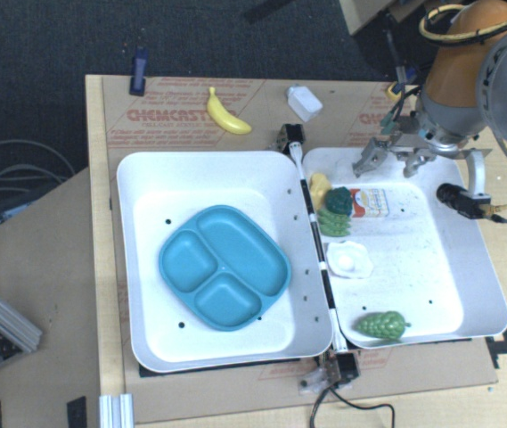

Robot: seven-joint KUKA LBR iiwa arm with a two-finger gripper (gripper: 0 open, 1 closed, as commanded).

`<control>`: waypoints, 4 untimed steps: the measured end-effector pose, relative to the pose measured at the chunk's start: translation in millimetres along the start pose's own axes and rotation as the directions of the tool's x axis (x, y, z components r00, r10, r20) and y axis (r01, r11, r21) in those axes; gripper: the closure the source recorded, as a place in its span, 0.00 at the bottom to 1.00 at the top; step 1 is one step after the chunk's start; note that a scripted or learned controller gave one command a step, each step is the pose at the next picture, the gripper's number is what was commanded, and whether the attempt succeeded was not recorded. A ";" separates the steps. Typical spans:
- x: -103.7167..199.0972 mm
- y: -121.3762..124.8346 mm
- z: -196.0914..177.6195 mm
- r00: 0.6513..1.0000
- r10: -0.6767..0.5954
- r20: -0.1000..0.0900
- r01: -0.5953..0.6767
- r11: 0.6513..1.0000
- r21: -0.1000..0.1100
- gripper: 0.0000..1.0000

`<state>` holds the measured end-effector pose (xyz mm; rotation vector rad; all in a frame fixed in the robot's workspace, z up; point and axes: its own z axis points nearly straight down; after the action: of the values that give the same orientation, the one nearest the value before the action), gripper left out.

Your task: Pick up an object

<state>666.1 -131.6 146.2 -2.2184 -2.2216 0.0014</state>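
My gripper (388,160) hangs over the far edge of the right bin (467,266), fingers spread open with nothing between them. Just below it in the bin lies a white packet with red print (372,203). Along the bin's left wall sit a yellow toy (319,185), a dark green toy (336,203) and a pale green piece (333,225). A white round object (348,259) lies lower down. A green grape bunch (380,325) rests near the front edge.
The left bin (146,194) holds a blue divided plate (224,266). On the cardboard behind the bins lie a banana (226,114), a white block (305,102) and a small blue item (138,71). A black clamp (290,136) sits between the bins.
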 end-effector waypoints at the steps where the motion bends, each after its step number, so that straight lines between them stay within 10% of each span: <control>1: 35.6 -21.5 56.2 1.000 0.001 0.005 -0.001 1.000 -0.010 0.00; 2: 35.7 -19.0 43.6 1.000 0.001 0.005 -0.001 1.000 -0.019 1.00; 3: 35.8 -19.3 44.0 1.000 0.001 0.004 -0.001 1.000 -0.018 0.00; 4: 36.0 -18.7 33.6 1.000 0.001 0.005 -0.001 1.000 -0.020 1.00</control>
<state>647.3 -95.6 112.7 -2.2322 -2.2324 -0.0161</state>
